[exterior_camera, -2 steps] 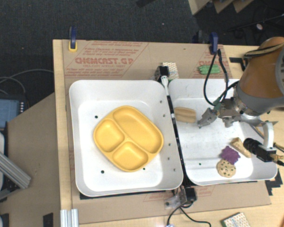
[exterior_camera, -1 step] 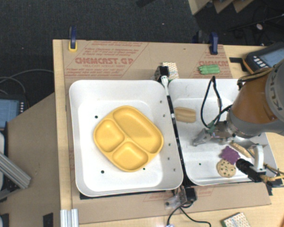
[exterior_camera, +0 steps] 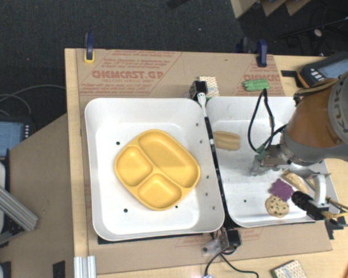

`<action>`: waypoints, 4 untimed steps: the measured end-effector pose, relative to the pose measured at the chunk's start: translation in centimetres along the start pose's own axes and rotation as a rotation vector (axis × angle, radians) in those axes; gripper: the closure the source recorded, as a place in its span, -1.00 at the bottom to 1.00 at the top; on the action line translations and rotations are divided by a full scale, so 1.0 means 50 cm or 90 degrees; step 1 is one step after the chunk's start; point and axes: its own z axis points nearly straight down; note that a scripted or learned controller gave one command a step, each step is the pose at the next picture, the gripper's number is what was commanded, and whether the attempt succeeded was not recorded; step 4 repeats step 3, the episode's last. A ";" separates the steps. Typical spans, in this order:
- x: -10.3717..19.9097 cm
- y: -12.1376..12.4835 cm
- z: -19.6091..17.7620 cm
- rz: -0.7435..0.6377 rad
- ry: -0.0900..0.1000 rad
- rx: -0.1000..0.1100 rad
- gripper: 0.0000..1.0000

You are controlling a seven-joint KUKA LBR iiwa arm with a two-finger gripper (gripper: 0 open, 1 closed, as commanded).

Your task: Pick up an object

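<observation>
In the left bin lies a yellow divided plate, well apart from me. In the right bin a tan block lies up and left of my gripper, its long axis across the bin; a purple piece and a cookie lie just below-right. Whether my gripper holds anything, I cannot tell.

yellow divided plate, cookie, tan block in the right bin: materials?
Yellow divided plate: looks like molded plastic, smooth with a soft sheen and rounded compartment walls. Cookie: a speckled tan disc with a matte look, probably a plastic or foam toy; real food can't be ruled out. Tan block: plain, matte, wood-coloured, possibly wood or foam.
</observation>
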 end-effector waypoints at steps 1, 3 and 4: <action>-0.025 0.092 0.022 -0.002 0.000 0.000 1.00; -0.014 0.263 0.018 -0.003 -0.001 -0.005 1.00; -0.014 0.263 0.018 -0.003 -0.001 -0.005 1.00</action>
